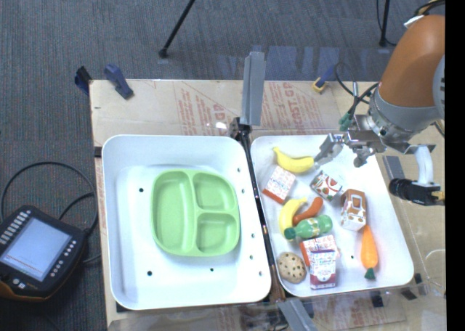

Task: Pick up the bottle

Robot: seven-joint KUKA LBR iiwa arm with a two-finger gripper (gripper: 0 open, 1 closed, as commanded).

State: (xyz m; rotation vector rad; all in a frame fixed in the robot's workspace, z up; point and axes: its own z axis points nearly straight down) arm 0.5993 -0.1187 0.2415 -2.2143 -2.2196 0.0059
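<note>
Above right bin (pixel 404 250), arm (pixel 410 68) (tilted)

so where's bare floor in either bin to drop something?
Left bin: white margin all around the green tray, widest on its left. Right bin: crowded in the middle around the green bottle; a small bare patch in its near-left corner, left of the cookie.

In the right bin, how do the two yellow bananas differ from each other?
The upper yellow banana lies nearly flat across the right white bin, below the gripper; the lower yellow banana stands more upright along the picture. The upper one looks longer and lies apart from other items; the lower one looks shorter and touches an orange-red toy and the green bottle. Both are curved yellow toy fruit in the same bin.
</note>
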